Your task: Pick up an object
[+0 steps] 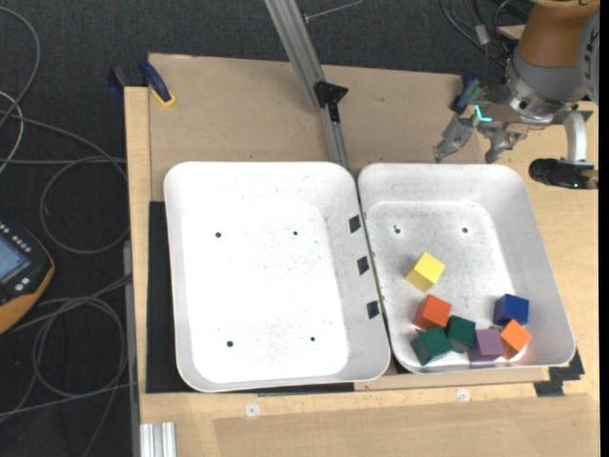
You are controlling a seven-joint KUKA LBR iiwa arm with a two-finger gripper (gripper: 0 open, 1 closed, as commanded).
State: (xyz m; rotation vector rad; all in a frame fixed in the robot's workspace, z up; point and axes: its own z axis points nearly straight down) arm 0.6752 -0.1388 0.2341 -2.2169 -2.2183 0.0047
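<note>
Gripper [478,146] hovers over the far rim of the right bin [533,208], fingers spread, nothing between them. Blocks cluster at the bin's near end; yellow block [425,270] is nearest, standing apart. Judgement: move toward the camera and down.

A single fixed camera looks down from above at a slant, taking in the whole wooden worktop [285,93] with both white bins: the left bin [190,188] and the right bin [533,227]. It stands far enough back to include dark floor [67,55] and cables beyond the worktop's edges.
</note>
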